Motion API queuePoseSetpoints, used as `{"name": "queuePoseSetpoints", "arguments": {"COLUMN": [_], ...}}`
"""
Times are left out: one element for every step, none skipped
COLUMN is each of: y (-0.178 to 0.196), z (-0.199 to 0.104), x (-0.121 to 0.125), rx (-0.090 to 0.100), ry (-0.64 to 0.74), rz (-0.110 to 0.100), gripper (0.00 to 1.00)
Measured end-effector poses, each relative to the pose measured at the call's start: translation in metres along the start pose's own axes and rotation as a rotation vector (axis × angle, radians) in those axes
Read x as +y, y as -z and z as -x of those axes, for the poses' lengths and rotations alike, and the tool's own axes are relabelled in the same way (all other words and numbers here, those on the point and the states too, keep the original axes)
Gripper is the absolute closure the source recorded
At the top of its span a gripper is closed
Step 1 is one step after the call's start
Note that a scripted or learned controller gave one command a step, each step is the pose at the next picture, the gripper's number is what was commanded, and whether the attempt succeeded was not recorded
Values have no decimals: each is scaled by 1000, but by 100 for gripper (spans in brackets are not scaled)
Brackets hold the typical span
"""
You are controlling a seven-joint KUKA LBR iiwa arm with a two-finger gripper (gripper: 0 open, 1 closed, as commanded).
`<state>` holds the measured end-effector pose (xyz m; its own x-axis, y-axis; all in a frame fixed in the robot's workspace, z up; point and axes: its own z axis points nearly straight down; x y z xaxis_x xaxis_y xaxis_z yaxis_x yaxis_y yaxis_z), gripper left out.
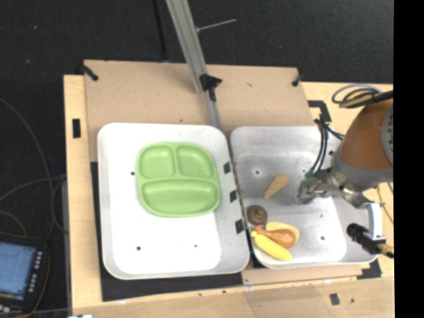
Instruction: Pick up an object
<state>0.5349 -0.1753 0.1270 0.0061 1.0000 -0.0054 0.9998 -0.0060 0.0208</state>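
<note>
Starting at the left, the left bin [119,257] carried a green divided plate [179,179] lying flat, its three wells bare; it looked like thin moulded plastic, light and stiff, but its low rim would give my pincer little to bite on, so I judged it a poor choice.

Further right, in the right bin [265,141], lay the likelier candidates; near the bin's left wall sat a small brown round piece [256,214], and just below it a yellow banana-shaped toy [271,246] touching an orange-and-yellow piece [281,232]; all three crowded the bin's front left corner. Apart from them, toward the middle, a tan cone-shaped piece [277,185] lay on its side, tilted, with bare floor around it; I took it for play food, light, hard and somewhat slick, liable to roll or squirt out from a squeeze on its taper; I would have gripped it across its thicker end, square to its long axis.

My pincer [311,189] hung low over the right bin, just to the right of the cone and apart from it; whether it was open or closed I could not tell, and nothing showed in it.

No brand, label or legible writing could be made out on any of these things.
</note>
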Motion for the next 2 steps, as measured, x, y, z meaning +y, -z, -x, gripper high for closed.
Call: {"name": "queuePoseSetpoints", "arguments": {"y": [64,100], "z": [0,2], "x": [3,6], "rx": [2,3], "ry": [9,10], "rz": [-12,-14], "gripper": [100,100]}}
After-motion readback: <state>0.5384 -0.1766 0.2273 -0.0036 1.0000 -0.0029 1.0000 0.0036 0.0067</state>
